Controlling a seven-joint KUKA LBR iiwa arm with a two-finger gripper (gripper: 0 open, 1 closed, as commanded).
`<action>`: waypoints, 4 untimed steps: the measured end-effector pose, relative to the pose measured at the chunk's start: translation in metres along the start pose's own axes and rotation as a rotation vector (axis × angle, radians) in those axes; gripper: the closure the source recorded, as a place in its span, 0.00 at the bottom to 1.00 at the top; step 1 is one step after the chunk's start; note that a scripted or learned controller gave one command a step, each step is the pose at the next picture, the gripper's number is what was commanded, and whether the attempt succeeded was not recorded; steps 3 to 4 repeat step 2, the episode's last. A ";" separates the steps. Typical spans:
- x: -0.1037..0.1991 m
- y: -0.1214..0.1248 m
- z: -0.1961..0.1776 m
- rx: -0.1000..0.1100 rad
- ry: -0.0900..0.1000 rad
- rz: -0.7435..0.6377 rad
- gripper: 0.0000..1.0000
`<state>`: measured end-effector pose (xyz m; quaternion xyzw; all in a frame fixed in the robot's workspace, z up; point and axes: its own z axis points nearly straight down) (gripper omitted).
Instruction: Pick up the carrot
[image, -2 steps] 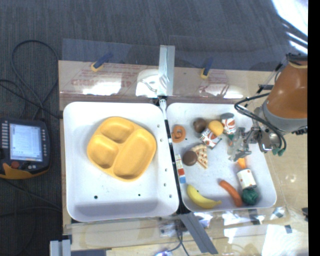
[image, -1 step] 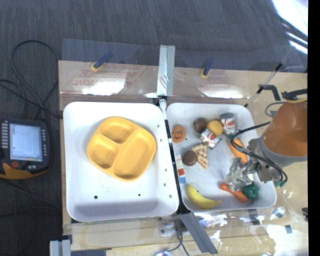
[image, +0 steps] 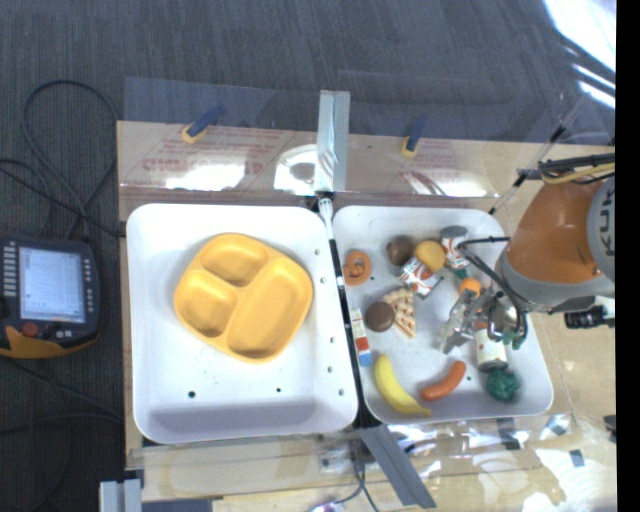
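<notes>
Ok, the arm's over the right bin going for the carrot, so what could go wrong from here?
Three risks stand out:
1. The gripper is above the carrot in the camera view, not on it, so a descent from here may miss.
2. The banana lies right beside the carrot and could be nudged or grabbed instead.
3. A small bottle and a green item crowd the right side.

The small orange carrot (image: 470, 288) (stubby, tapered, its top end hard to make out) lies flat in the right-hand white bin (image: 530, 395), near its right side.

Yellow divided plate (image: 243, 295) in left bin (image: 160, 400); banana (image: 396, 387), green toy (image: 503, 383) in right bin (image: 535, 395).
</notes>
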<state>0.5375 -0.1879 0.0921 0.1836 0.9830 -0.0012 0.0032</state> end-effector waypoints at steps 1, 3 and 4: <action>-0.053 -0.015 0.000 -0.003 -0.009 -0.592 1.00; -0.030 0.028 -0.017 -0.004 0.003 -0.286 1.00; -0.030 0.028 -0.017 -0.004 0.003 -0.286 1.00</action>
